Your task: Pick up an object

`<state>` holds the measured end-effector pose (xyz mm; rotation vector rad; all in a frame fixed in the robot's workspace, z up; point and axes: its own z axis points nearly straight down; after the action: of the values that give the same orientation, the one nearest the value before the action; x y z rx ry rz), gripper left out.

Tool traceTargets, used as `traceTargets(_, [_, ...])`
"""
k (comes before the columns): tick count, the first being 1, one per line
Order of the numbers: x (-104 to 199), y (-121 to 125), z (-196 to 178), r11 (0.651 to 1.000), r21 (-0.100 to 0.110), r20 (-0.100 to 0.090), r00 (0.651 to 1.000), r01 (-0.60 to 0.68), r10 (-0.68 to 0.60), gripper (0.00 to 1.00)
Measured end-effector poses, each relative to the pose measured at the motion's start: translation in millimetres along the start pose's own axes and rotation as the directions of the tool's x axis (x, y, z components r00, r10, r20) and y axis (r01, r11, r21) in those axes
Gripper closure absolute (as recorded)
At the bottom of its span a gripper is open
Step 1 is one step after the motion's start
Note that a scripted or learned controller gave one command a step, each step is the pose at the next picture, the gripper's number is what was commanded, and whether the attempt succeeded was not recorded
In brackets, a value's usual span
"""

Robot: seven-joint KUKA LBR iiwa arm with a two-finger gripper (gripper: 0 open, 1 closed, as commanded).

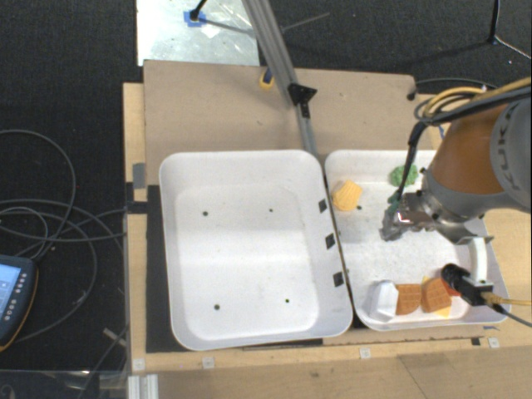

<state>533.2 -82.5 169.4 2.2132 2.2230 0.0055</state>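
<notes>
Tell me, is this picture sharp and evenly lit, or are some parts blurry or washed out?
Camera view: mostly sharp; the two shallow white plastic bins look bright and a little washed out; the shiny pale floor patch at the top glares; the dark carpet stays dim; the grey arm with its orange band is soft-edged, and its claw is small and hard to make out.
</notes>
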Motion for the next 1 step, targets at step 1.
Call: traceTargets(1, [-0.3,2.2,-38.4,1.000,-0.001,0.000,1.000,0.001,-0.001,1.00])
